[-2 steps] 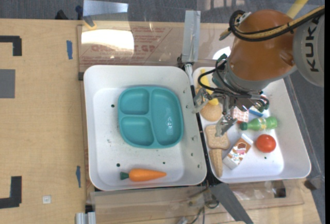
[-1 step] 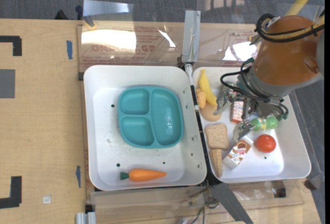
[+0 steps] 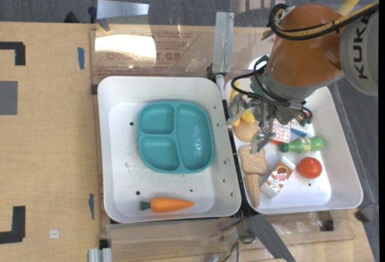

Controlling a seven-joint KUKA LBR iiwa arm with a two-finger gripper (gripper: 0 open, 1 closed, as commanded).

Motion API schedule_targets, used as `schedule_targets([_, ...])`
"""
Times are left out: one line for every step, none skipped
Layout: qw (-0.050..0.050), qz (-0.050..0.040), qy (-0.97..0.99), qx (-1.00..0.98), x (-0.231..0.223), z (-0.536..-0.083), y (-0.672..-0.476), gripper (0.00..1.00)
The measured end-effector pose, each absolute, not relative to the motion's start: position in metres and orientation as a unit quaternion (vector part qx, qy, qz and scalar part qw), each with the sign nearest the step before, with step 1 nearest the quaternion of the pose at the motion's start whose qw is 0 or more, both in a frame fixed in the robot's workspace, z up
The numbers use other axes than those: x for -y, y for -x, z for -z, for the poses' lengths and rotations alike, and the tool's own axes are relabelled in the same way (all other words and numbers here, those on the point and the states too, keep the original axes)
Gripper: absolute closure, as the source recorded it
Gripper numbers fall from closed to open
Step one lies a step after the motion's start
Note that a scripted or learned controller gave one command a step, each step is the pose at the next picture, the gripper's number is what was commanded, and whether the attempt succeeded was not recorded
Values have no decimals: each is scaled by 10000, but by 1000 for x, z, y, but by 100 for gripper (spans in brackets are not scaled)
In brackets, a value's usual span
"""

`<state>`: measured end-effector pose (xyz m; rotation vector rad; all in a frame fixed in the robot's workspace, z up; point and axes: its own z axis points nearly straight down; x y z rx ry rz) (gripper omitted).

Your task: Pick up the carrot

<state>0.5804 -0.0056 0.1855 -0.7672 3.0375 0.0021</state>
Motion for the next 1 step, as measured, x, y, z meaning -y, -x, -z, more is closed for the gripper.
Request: schedule_targets([13,4,2819,-9594,49,-185,-495,0])
